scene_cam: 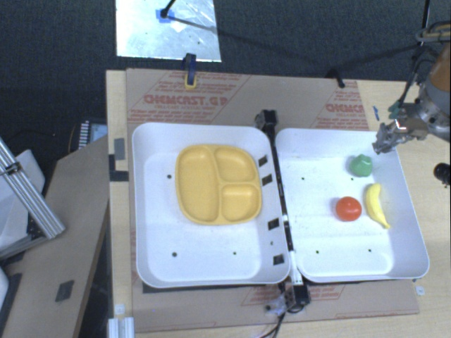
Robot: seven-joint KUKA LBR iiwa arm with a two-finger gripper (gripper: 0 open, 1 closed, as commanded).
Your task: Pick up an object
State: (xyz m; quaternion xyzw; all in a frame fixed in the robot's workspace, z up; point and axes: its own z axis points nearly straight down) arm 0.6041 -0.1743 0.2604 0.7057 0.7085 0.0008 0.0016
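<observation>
Nothing had been picked up yet: the small green rounded object (pixel 361 165), round orange-red fruit (pixel 348 208) and yellow plastic banana (pixel 377 205) all lay in the right white bin (pixel 331 263). The gripper (pixel 384 141) hung at right of frame, above that bin's upper edge, seemingly empty; its opening was too blurred to judge.

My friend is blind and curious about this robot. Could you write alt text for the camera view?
A robot arm's gripper hovers at the far right edge of the right white bin, near a green object, a red tomato-like ball and a banana. The left white bin holds a yellow divided plate.
</observation>
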